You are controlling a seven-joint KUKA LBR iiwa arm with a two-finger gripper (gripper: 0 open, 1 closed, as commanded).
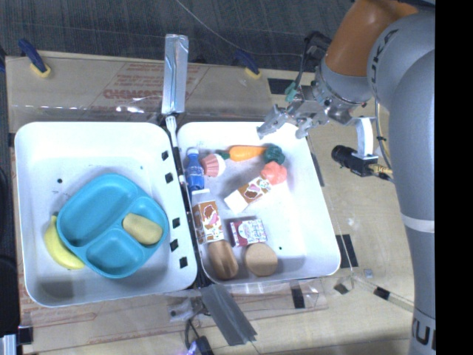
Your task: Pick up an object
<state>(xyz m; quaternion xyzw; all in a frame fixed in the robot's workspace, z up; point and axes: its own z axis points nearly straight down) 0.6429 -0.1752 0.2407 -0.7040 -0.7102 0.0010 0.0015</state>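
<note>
My gripper (284, 126) hangs over the back right corner of the right bin (314, 220), fingers spread apart with nothing between them. Just below it lie a toy carrot (247, 152) with a green top (274, 154) and a pink-orange fruit (273, 173). Further in the same bin are a blue bottle (194, 171), a pink cupcake (213, 164), a small white carton (247, 193), a flat snack box (208, 222), a red-and-white packet (250, 232), a brown bread roll (222, 260) and a round tan bun (261, 259).
The left bin (37, 154) holds a blue divided plate (92, 220) with a yellow potato-like piece (143, 228) in one compartment, and a banana (58, 248) beside the plate. A metal divider post (175, 69) rises between the bins at the back.
</note>
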